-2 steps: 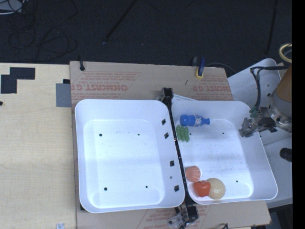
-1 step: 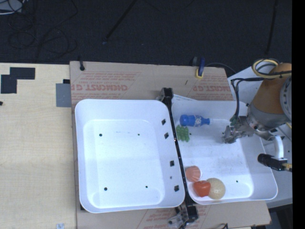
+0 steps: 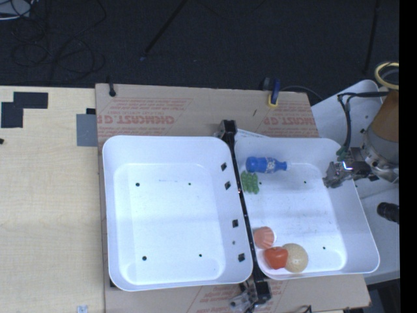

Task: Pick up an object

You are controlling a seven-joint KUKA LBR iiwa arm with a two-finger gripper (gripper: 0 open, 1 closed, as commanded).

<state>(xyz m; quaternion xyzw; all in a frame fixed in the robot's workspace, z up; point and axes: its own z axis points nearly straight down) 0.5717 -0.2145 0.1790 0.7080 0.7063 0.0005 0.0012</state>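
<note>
Two white bins (image 3: 117, 150), a blue bottle (image 3: 265, 165), a green toy (image 3: 250, 182), and red (image 3: 275, 257), peach (image 3: 264, 237) and cream (image 3: 296, 257) balls.

The brown cardboard sheet (image 3: 195, 109) under the two bins has red printed letters along its far edge. They stand upside down and look like "CHEMCEST", but the reading is not sure. At its near edge the red print is too small to read.
</note>
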